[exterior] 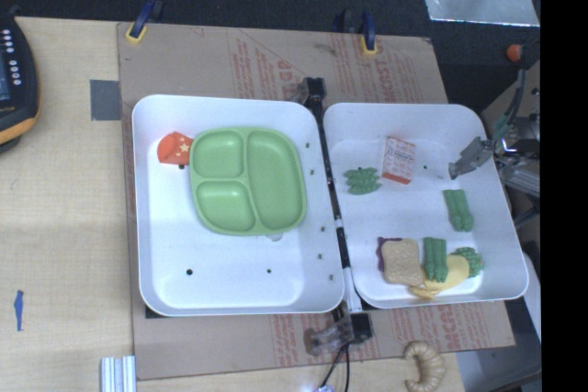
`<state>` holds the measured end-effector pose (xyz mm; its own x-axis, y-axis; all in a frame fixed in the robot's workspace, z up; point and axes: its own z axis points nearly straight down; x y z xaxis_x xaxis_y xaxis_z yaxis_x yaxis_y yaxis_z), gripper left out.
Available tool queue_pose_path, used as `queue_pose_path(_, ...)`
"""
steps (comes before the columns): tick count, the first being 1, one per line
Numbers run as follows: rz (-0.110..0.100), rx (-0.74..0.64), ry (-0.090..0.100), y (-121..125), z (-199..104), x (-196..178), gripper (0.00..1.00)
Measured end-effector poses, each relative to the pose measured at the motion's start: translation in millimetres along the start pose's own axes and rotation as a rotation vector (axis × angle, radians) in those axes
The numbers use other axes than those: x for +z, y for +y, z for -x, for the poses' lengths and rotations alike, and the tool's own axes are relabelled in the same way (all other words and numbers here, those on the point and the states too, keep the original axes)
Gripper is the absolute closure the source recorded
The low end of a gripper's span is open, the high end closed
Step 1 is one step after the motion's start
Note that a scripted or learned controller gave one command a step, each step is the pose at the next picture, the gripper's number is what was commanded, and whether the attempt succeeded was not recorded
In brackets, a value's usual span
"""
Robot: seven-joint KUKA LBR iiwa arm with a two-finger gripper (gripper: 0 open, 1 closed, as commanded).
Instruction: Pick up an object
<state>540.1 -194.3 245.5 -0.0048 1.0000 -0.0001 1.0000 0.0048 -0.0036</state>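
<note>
The gripper (469, 159) hung over the right bin's (418, 128) far edge, holding nothing; I couldn't tell its jaw state. A green pickle (457, 209) lay nearby.

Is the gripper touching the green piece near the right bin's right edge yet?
Apart. In the camera view, bare white bin floor separates the gripper from the green piece.

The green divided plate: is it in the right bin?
No, the green divided plate lies in the left bin, beside a small red object.
</note>
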Motion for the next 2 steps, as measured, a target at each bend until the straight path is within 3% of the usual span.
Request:
queue_pose_path(1,-0.003,0.001,0.0,-14.7,17.4,35.0,0.0)
queue_pose_path(2,-0.006,0.0,0.002,-4.3,16.2,103.5,0.0)
